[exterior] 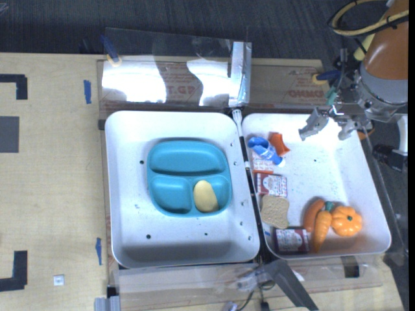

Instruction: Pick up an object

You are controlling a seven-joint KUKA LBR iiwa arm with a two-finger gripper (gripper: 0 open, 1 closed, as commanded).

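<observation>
My gripper [329,128] hovers over the far part of the right bin [373,167], open, with nothing between its fingers. Left of it and a little nearer lie a small blue bottle [261,149] and a red-orange piece [278,142]. Along the bin's left side sit a red and white packet [270,182], a tan cracker [275,210] and a dark can [291,240]. A carrot [317,222] and an orange pepper [344,221] rest at the near right.
The left bin [123,173] holds a blue divided plate [188,157] with a yellow lemon-like object [205,195] in its near right compartment. A clear panel and cardboard [175,83] stand behind the bins. Cables loop [363,15] above the arm.
</observation>
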